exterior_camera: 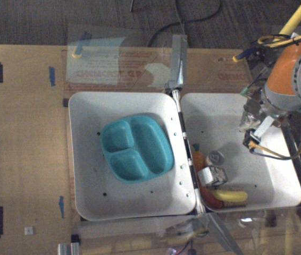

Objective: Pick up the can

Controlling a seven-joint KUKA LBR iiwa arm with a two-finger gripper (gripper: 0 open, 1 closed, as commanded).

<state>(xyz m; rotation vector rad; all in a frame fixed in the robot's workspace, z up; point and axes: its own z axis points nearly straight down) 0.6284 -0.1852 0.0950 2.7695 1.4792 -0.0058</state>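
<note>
Gripper [247,121] over the right bin [278,185]; can [214,157] well apart from it

The gripper hangs above the bin's upper right part; whether it is released or clenched cannot be told; the can stands near the bin's left wall, just above a silvery object [212,176] and a banana [231,196]; the left bin [86,195] holds a teal divided plate [136,147].

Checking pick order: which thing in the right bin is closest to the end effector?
The small grey round can. The silver object just below it, the banana and the carrot all lie farther from the end effector.
</note>
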